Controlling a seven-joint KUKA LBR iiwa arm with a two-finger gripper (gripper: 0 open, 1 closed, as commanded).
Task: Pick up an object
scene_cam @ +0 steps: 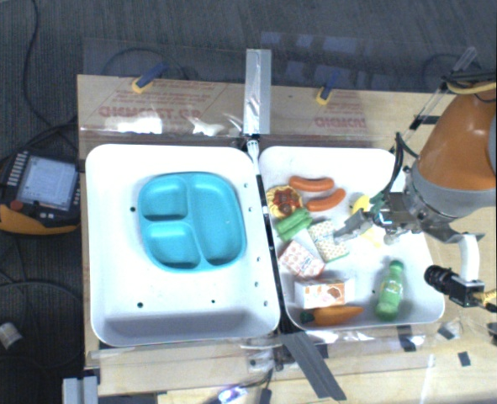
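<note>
Nearest the lens, the grey arm's orange band (pixel 457 146) bulged in from the right, above the right-hand shallow white bin (pixel 416 314). Its two-finger gripper (pixel 355 225) hung low over the middle of that bin; whether it was released or clenched could not be made out, and nothing showed plainly between its tips.

Right bin contents: two orange-red toy sausages (pixel 319 190) lay near the back wall, a small round pizza-like disc (pixel 282 199) just left of them. A green pepper-like piece (pixel 293 223) sat just below the disc. A small patterned white carton (pixel 325 241) lay just beside the gripper's tip, contact unclear. A red-and-white checked packet (pixel 300 259) lay below the pepper, a white-and-orange box (pixel 323 293) below that, and an orange carrot-shaped toy (pixel 332 315) lay along the front wall. A green plastic bottle (pixel 390 289) stood near the front right corner.

Left-hand white bin (pixel 113 310) held a turquoise divided plastic plate (pixel 192 219), roughly centred.
</note>
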